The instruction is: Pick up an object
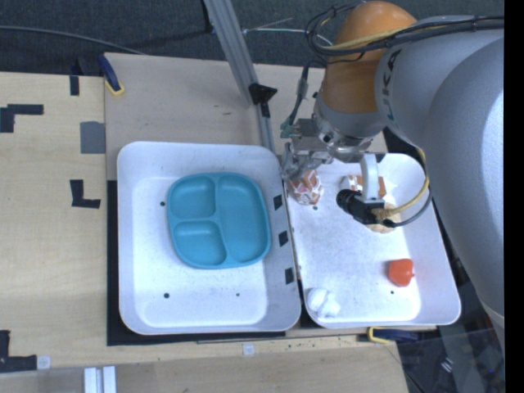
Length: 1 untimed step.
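Orange-and-white object (306,188) sits under the gripper (301,170) at frame centre; finger state unclear, so no lift is confirmed.

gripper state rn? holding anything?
End effector: down in the right bin, at a small orange-and-white object near the bin's upper left corner. Open, shut or gripping: cannot be told from this view.

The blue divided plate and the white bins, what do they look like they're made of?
The blue divided plate looks like moulded plastic: one even teal colour, rounded compartment ridges and a soft, dull sheen. The two white bins also look like plastic, or possibly coated metal: thin rounded rims and smooth, slightly glossy floors with small dark specks. The picture alone cannot settle which.
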Motion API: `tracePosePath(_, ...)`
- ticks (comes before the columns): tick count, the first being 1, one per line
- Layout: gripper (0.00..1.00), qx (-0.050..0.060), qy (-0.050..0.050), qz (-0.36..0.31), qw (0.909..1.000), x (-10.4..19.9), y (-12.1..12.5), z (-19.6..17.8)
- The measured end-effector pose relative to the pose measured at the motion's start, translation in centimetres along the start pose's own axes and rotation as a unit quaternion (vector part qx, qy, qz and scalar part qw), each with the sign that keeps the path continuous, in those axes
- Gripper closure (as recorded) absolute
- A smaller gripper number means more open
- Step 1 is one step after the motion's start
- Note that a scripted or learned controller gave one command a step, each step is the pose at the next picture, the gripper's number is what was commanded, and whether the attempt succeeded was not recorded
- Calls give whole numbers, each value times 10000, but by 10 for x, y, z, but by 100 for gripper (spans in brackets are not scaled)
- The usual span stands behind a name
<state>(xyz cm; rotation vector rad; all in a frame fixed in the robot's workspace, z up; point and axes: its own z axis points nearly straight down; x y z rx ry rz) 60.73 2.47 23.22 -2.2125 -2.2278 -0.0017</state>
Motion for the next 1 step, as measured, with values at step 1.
tracePosePath(1,100,-6,-2,0,10000,51,33,1)
